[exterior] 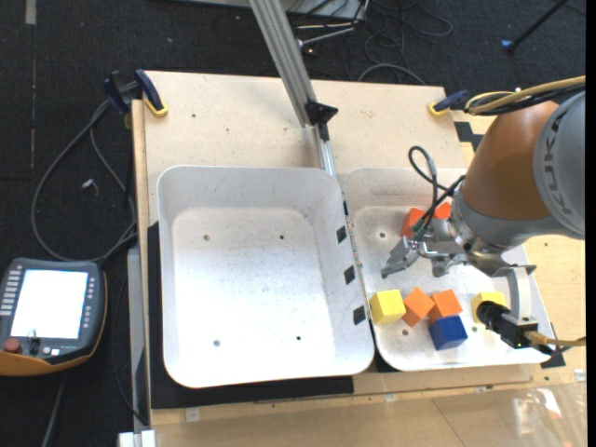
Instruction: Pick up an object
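The gripper (400, 259) hangs over the right bin (368, 198) with its fingers spread and nothing between them. Just toward the bin's near rim sit a yellow cube (386, 305), two orange cubes (418, 305) (448, 301) and a blue cube (448, 331), clustered together. Another orange block (415, 220) lies beyond the gripper, partly hidden by the arm (521, 175).

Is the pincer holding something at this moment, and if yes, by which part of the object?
Nothing is held. The pincer hangs open over the right bin, apart from the yellow block and the orange blocks below it.
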Controlling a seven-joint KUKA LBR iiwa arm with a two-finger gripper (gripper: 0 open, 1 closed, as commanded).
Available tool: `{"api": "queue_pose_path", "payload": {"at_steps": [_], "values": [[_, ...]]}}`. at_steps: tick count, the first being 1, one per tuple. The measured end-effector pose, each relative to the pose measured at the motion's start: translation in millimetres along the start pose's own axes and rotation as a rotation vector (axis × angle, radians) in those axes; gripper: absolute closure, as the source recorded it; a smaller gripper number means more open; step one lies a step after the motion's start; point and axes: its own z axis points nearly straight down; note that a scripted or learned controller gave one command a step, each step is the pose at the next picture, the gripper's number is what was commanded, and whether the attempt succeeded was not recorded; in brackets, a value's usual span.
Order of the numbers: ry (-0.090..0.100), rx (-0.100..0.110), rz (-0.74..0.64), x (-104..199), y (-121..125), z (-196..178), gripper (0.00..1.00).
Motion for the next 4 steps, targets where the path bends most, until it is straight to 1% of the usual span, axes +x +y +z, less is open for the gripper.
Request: {"api": "queue_pose_path", "payload": {"at_steps": [1,2,3,4], "values": [[0.000,0.000,0.000,0,0,0,0.00],[0.001,-0.002,-0.004,16,-21,-22,0.00],[0.001,-0.002,-0.008,58,-9,-32,0.00],[-0.002,-0.011,-0.005,39,53,-257,0.00]]}}
